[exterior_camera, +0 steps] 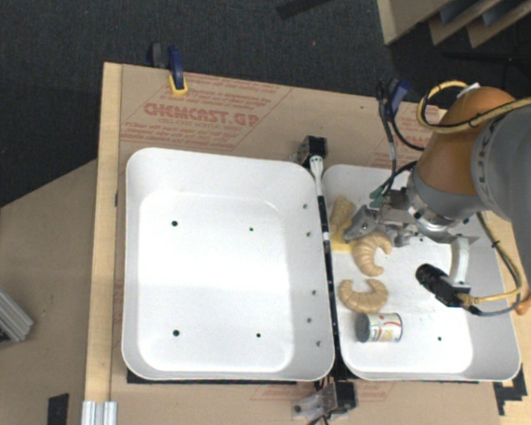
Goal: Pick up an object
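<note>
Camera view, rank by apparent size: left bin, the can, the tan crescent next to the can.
1. Left bin: largest by far.
2/3. Tan crescent and can: they look about alike, lying side by side in the right bin, so not ranked.

The left bin [212, 267] has open floor. Along the right bin's [478, 344] left wall, tan curved pieces [363, 295] and a can [381, 327] crowd together.

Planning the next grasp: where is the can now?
In the camera view the can lies on its side in the right-hand bin, near its lower left corner, just below a tan pastry.
</note>
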Controlling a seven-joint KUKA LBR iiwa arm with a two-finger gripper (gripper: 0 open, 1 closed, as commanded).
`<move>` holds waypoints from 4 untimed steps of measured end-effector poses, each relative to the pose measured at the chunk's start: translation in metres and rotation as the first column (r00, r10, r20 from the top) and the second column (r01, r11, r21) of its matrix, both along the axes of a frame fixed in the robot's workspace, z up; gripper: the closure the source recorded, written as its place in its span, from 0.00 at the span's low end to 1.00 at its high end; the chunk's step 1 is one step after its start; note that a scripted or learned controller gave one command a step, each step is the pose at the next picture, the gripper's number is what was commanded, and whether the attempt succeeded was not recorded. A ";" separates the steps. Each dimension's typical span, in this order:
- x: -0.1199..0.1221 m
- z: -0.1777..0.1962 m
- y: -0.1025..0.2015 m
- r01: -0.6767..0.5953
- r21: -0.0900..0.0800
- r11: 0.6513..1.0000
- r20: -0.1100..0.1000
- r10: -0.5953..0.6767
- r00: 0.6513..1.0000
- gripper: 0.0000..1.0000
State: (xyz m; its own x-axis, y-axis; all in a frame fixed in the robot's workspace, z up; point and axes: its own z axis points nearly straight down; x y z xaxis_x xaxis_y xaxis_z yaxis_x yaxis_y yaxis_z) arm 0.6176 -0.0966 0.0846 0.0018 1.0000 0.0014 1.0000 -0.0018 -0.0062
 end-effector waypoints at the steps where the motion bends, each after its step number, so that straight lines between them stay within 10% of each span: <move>1: -0.006 0.000 0.000 -0.001 -0.001 1.000 0.003 0.001 1.000 0.00; 2: 0.039 -0.002 -0.006 -0.012 0.000 1.000 -0.055 0.012 0.998 0.00; 3: 0.039 -0.004 -0.020 -0.009 0.010 1.000 -0.050 0.010 0.999 0.00; 4: -0.018 0.000 0.007 -0.001 0.001 1.000 -0.001 0.001 1.000 0.00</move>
State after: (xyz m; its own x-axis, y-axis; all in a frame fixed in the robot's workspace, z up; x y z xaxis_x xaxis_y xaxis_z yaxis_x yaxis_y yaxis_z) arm 0.5995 -0.0898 0.0844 0.0009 1.0000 0.0027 1.0000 -0.0009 -0.0075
